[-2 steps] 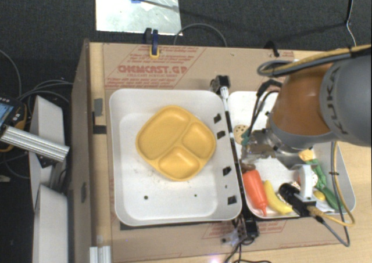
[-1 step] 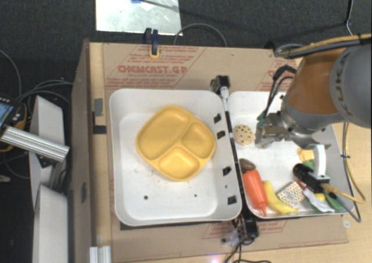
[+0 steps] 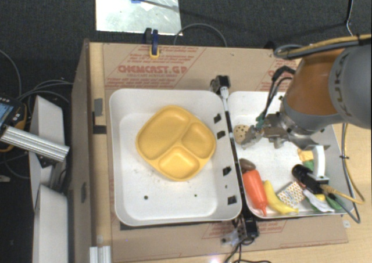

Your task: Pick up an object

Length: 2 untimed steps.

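My gripper (image 3: 254,133) hangs low over the upper left part of the right bin (image 3: 251,105), and the grey arm comes in from the right. A small beige piece with dark dots (image 3: 239,133) lies right at the gripper's left tip, close to the bin's left wall; whether they touch is unclear. Nearer the front of the same bin lie an orange carrot (image 3: 254,191) with a brown end (image 3: 248,165), and a yellow banana (image 3: 277,199). A checkered pale piece (image 3: 293,194) lies right of the banana.
The left bin (image 3: 125,140) holds a yellow divided plate (image 3: 176,142). A white and yellow item (image 3: 314,158) and green pieces (image 3: 331,201) lie at the right bin's right side. A black divider with clips (image 3: 229,140) runs between the bins.
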Tool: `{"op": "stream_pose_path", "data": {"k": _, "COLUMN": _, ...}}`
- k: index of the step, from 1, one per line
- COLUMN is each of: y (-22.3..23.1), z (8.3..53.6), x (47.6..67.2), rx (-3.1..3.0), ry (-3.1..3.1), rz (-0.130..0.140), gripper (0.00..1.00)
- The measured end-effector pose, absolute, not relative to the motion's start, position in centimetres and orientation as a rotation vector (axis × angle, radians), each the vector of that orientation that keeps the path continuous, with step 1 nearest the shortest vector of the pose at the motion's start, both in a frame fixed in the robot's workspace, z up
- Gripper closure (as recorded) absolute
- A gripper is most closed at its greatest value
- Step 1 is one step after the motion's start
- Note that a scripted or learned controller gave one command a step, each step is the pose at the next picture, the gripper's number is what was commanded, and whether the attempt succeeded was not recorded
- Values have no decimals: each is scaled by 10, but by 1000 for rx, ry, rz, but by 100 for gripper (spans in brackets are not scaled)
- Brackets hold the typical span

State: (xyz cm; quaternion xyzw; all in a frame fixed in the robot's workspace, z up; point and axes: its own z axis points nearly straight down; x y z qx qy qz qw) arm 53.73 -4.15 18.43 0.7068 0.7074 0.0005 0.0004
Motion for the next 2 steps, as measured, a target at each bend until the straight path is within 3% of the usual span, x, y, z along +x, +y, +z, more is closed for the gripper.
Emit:
{"op": "stream_pose_path", "data": {"k": 1, "y": -109, "z": 82, "x": 588, "rx": 2223, "ry": 2218, "rz": 3, "gripper": 0}}
{"op": "stream_pose_path", "data": {"k": 2, "y": -81, "z": 85, "x": 622, "rx": 2211, "ry": 2227, "rz": 6, "gripper": 0}}
